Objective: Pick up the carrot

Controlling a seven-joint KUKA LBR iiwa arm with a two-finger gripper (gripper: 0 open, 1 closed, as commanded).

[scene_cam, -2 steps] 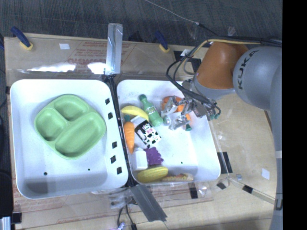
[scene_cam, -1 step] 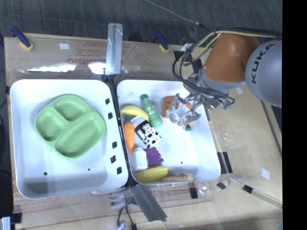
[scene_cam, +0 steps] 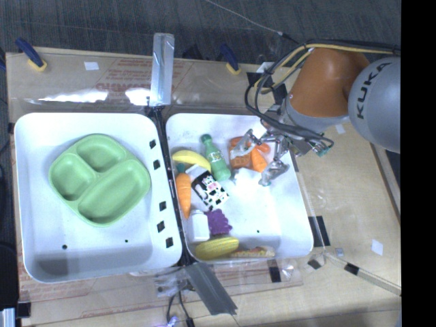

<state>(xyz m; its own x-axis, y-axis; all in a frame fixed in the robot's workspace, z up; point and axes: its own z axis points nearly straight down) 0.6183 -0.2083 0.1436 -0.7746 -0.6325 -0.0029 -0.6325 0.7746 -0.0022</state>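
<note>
The carrot point(scene_cam: 184, 193) is a short orange cone lying along the left wall of the right bin point(scene_cam: 293, 223), just below a yellow banana point(scene_cam: 191, 159). My gripper point(scene_cam: 263, 156) hangs over the upper right part of that bin, well to the right of the carrot and apart from it. Its two metal fingers point(scene_cam: 274, 171) stand spread, so it is open. An orange and white toy point(scene_cam: 246, 157) lies between and partly under them. Nothing is lifted.
Near the carrot are a green bottle point(scene_cam: 215, 158), a black-and-white cow-patterned box point(scene_cam: 212, 191), purple grapes point(scene_cam: 218, 221), a white piece point(scene_cam: 199, 226) and a yellow corn cob point(scene_cam: 216, 247). The left bin point(scene_cam: 41, 251) holds a green divided plate point(scene_cam: 100, 178).
</note>
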